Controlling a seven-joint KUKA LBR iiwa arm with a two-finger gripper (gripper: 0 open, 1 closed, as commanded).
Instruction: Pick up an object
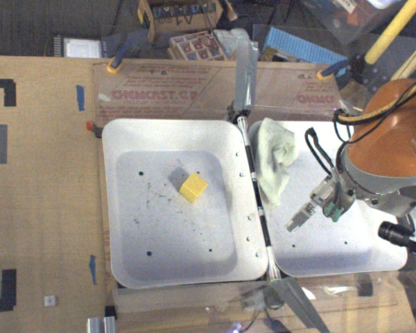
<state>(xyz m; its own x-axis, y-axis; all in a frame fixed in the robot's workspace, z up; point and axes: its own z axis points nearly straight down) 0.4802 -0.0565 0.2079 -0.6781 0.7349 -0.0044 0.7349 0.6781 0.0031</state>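
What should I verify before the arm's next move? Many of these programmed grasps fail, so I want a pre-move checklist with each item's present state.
1. A graspable thing is in sight: ok, the yellow block lies in the left bin.
2. Block free of neighbours and walls: ok.
3. Gripper over a target: not ok, it hangs over bare floor in the right bin.
4. Pale green cloth clear of the gripper: ok, it is draped at the right bin's left edge.
5. Finger opening: cannot tell.
6. Anything held already: cannot tell.
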